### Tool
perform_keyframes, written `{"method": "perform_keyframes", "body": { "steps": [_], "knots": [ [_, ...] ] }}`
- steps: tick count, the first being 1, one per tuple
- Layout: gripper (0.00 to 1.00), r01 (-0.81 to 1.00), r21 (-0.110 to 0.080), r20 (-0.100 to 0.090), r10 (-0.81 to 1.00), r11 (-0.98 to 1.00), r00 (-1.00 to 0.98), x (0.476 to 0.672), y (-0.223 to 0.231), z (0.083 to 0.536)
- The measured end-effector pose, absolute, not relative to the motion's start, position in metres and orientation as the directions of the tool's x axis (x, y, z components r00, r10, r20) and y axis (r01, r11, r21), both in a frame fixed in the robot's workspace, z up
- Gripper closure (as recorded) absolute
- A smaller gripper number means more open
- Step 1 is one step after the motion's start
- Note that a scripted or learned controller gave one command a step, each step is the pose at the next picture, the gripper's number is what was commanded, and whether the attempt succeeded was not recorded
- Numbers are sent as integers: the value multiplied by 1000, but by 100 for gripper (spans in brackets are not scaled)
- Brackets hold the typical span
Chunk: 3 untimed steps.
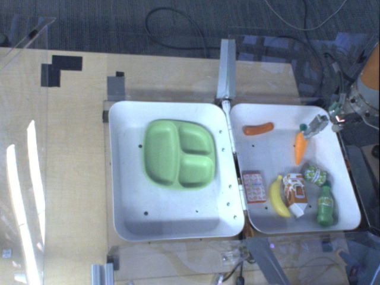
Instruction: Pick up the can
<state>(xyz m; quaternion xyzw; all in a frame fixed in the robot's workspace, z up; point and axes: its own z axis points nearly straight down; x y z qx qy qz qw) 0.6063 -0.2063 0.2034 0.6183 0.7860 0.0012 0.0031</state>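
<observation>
Clutter is your main risk in the camera view. What I take to be the can (314, 175), a short rounded cylinder with a mottled green and white label, lies in the lower right of the frame, in the right bin (267, 153). It is crowded there. A brown and white carton (294, 189) sits just beside it on the left, and a green plastic bottle (325, 205) lies just below it. A descent that drifts could clip the carton or close on the bottle instead. The can's curved, probably slick wall may also roll or squirt out of a pinch, especially if it is lying on its side, which you cannot settle from this angle.

The gripper (314, 125) hovers at the upper right of that bin, close above the top of an orange carrot (300, 148) and well apart from the can. You cannot tell whether it is released or clenched. A drop from its present spot would likely meet the tapered carrot.

Elsewhere in that bin lie a curved, smooth yellow banana (277, 197), a flat printed packet (253, 186) and a glossy sausage (258, 129). The left bin (127, 177), smooth white plastic, carries a matte green divided tray (178, 153). Both bins rest on the pale wood-grain table (71, 159).
</observation>
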Motion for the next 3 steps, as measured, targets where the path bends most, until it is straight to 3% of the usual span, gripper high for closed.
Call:
{"method": "perform_keyframes", "body": {
  "steps": [1,2,3],
  "knots": [
    [0,989,5,-2,989,148,-148,546,-205,227],
    [0,980,5,-3,980,199,-199,528,-206,233],
    [0,980,5,-3,980,199,-199,528,-206,233]
  ]
}}
